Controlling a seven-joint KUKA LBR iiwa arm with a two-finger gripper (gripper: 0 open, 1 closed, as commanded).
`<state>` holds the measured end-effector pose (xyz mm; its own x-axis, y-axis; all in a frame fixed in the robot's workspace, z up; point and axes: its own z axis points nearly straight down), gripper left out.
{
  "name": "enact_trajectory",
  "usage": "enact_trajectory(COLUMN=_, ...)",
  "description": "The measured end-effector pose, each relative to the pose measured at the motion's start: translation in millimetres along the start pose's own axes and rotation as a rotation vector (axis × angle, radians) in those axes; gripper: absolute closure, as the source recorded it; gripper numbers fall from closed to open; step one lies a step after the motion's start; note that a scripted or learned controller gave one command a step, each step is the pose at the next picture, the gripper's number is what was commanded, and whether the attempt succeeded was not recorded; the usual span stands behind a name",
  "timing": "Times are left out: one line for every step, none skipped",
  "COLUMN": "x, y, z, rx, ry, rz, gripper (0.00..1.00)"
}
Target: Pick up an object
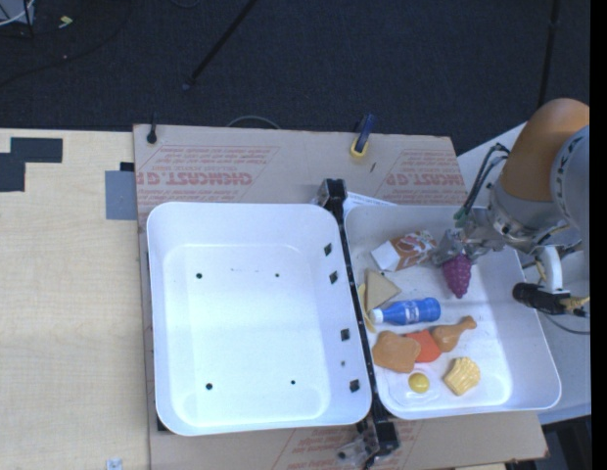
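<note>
Toward the far edge of the right shallow white plastic bin [538, 380], I saw the grey metal gripper [458, 253] closed on the knobbly purple grape bunch [457, 275], which hung from its fingers, bumpy and tapering downward. Beneath lay a smooth blue bottle with a white cap [408, 312], a tan wedge of bread [381, 289], a glossy orange drumstick [453, 333] and ridged yellow corn [462, 375] near the front edge.
</note>
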<state>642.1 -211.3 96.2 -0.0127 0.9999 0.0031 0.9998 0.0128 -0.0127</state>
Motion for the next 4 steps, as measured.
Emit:
enact_trajectory(x=81.6, y=0.9, z=10.7, rx=-0.002, ry=-0.002, rz=0.01, gripper=1.0)
enact_trajectory(x=55.4, y=-19.2, z=-25.9, rx=-0.01, ry=-0.002, rz=0.014, gripper=1.0)
enact_trajectory(x=114.4, y=3.9, z=-75.9, rx=-0.016, ry=-0.002, rz=0.008, gripper=1.0)
enact_trajectory(x=176.7, y=-33.5, z=-90.4, rx=-0.008, ry=-0.002, rz=0.012, gripper=1.0)
